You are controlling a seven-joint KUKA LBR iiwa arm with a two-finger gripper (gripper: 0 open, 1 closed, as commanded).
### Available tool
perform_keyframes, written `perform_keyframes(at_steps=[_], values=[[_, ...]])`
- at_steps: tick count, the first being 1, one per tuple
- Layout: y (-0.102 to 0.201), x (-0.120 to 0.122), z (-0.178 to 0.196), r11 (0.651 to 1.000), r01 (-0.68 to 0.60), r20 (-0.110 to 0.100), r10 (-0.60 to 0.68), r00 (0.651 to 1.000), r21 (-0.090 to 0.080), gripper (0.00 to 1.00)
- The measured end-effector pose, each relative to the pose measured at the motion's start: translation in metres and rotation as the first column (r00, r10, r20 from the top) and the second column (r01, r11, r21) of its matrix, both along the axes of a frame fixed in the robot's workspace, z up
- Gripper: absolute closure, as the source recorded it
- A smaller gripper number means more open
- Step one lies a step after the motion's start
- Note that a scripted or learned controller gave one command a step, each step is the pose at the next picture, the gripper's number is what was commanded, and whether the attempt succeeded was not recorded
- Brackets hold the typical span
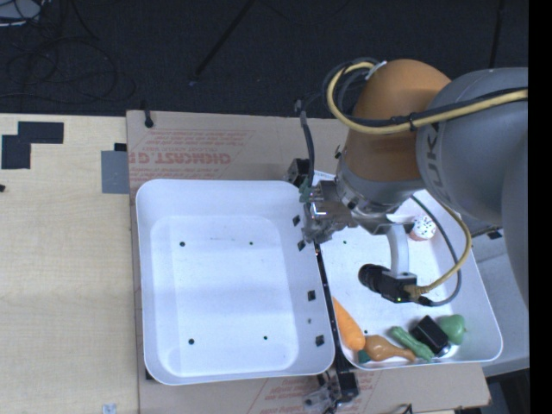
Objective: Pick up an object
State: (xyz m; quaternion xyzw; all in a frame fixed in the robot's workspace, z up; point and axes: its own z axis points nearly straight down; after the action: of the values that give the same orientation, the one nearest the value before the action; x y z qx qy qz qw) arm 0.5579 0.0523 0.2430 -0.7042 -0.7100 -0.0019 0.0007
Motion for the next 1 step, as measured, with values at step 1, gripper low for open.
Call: perform_keyframes(at_steps=[1], values=[[0.0499, 0.0292, -0.0596, 1.000, 0.005, -0.010, -0.005, 1.000, -0.003, 1.00]])
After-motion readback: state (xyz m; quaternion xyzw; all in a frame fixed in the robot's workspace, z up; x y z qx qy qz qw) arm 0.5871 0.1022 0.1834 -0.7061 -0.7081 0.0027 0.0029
